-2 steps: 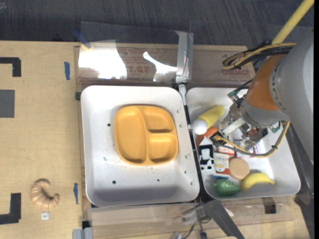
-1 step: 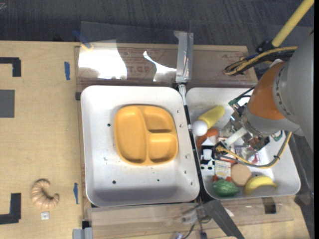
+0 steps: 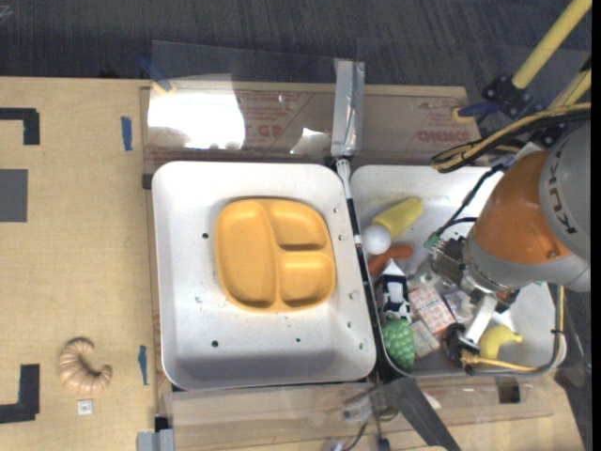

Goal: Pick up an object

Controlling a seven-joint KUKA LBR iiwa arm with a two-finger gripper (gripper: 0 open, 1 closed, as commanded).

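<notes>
My gripper (image 3: 449,275) hangs low in the right bin (image 3: 451,184), under the orange band of the arm. It is over a patterned flat packet (image 3: 430,310) near the bin's middle. To its left lie a yellow cylinder (image 3: 398,215), a white ball (image 3: 377,241), a small orange-red piece (image 3: 400,250), a black-and-white item (image 3: 392,295) and a green knobbly object (image 3: 401,342). The arm hides the right part of this bin.
The left bin (image 3: 178,252) holds a yellow divided plate (image 3: 275,253). A tan croissant-shaped toy (image 3: 84,365) lies on the bench at the far left. A clear plastic sheet (image 3: 244,111) stands behind the bins.
</notes>
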